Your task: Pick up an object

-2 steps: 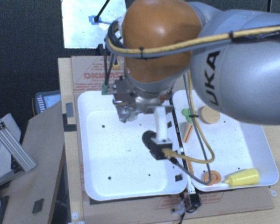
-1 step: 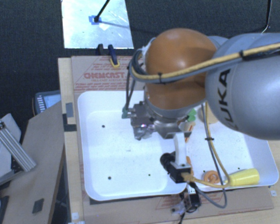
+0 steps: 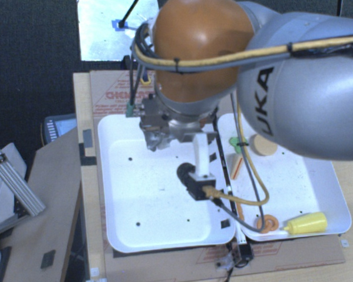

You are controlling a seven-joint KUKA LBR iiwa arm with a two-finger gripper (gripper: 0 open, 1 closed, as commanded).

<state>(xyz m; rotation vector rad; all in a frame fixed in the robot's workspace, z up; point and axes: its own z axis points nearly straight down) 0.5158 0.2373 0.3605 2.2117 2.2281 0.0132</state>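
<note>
The loose objects lie in the right bin [image 3: 294,181]. A yellow bottle [image 3: 306,222] lies on its side along the near rim, with an orange coil [image 3: 267,223] just beside its narrow end. Farther back, a tan disc [image 3: 263,145] sits near the bin's far left corner, partly under the arm's shadowing bulk. A small green piece [image 3: 235,142] and a slim orange stick [image 3: 236,167] lie close to the wall shared with the other bin.

The gripper [image 3: 156,138] is over the far half of the left bin [image 3: 145,218], pointed down at the white floor and well apart from all five objects. Whether it is open or closed cannot be made out, as the wrist hides its tip.

The arm [image 3: 307,95] sweeps in from the right, crossing above the right bin. Its thick grey link is in the foreground, and the rounded orange band [image 3: 198,42] bulges directly above the wrist, so the last joint points almost straight down.

Both bins rest side by side on a cardboard sheet [image 3: 112,96] with red print, laid on the pale bench [image 3: 55,191]. A ribbed metal rail [image 3: 13,181] slants across the bench's left edge.
</note>
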